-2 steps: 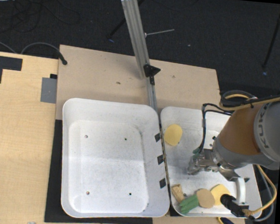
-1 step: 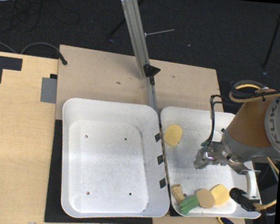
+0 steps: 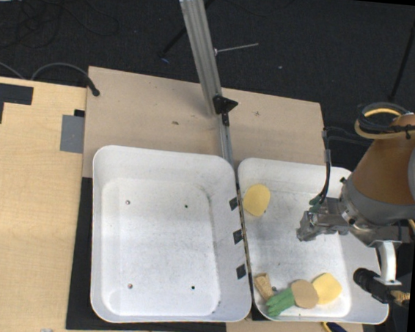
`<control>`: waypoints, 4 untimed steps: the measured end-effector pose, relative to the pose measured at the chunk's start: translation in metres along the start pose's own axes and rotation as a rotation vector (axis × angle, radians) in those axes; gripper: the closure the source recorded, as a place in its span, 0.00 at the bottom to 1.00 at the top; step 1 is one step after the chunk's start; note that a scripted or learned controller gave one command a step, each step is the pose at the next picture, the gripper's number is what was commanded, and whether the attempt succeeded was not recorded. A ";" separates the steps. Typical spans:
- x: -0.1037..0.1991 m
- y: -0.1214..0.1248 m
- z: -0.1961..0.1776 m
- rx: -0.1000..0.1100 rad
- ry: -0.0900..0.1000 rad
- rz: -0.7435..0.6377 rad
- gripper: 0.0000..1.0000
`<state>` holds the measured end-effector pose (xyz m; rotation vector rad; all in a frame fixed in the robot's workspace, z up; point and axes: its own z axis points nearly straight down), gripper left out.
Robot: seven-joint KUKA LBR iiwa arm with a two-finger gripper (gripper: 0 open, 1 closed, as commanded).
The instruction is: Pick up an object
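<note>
Dark floor and cables behind, tan tabletop [image 3: 271, 124] up front — two white bins on it. Jaws [image 3: 312, 225] hang over the right bin [image 3: 294, 185], roughly mid-bin; I can't tell their state from here (too small, dark). Nothing visibly gripped. Yellow disc [image 3: 256, 200] sits near the divider; tan puck [image 3: 303, 293], yellow block [image 3: 326, 288] and green piece [image 3: 279, 302] cluster at the near edge. Pick not done yet — descent, grasp and lift all remain, I'd judge.
</note>
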<state>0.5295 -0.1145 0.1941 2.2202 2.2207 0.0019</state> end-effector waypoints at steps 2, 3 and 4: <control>0.058 -0.001 -0.063 0.003 0.002 -0.004 1.00; 0.114 0.000 -0.063 0.005 0.002 -0.005 1.00; 0.169 0.012 -0.044 0.007 0.002 -0.004 1.00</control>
